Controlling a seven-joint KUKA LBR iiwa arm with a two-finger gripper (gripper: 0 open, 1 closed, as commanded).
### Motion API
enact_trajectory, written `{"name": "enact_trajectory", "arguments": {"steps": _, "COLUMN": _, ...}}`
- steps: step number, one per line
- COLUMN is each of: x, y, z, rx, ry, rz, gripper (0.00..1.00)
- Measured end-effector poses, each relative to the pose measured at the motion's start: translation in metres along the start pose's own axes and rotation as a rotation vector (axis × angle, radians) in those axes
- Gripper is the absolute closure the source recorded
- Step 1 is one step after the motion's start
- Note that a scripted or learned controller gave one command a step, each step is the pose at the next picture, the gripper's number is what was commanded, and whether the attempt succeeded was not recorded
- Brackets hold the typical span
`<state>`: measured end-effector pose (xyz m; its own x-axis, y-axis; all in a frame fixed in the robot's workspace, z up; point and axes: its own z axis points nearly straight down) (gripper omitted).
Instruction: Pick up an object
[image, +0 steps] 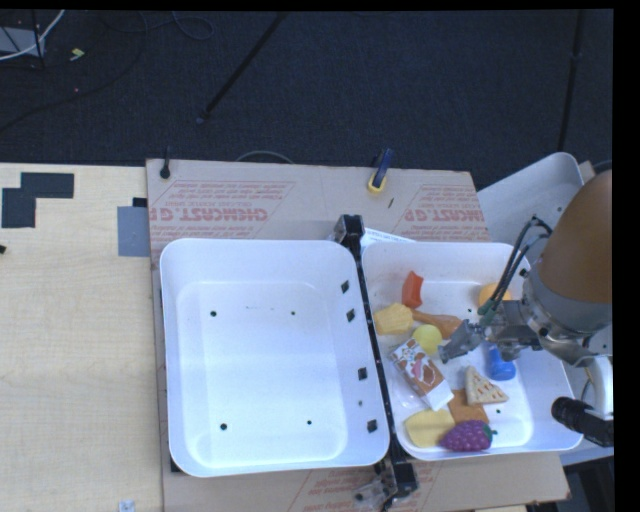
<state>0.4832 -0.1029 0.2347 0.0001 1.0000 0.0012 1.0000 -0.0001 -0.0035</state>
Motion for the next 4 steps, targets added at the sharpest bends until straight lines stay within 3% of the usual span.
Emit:
{"name": "enact_trajectory", "arguments": {"steps": 1, "x": 0.015, "y": 0.036, "z": 0.093, "rx": 0.006, "ry": 0.001, "rz": -0.002, "gripper": 0.00}}
{"name": "enact_trajectory", "arguments": {"steps": 2, "x": -0.036, "y": 0.108, "z": 0.149, "rx": -0.006, "ry": -0.004, "rz": 0.000, "gripper": 0.00}}
{"name": "enact_trajectory", "arguments": {"steps": 3, "x": 0.012, "y": 0.064, "z": 0.148, "rx": 0.003, "ry": 0.002, "rz": -0.002, "gripper": 0.00}}
{"name": "enact_trajectory", "arguments": {"steps": 4, "x": -0.050, "y": 0.108, "z": 0.146, "rx": -0.005, "ry": -0.004, "rz": 0.002, "gripper": 0.00}}
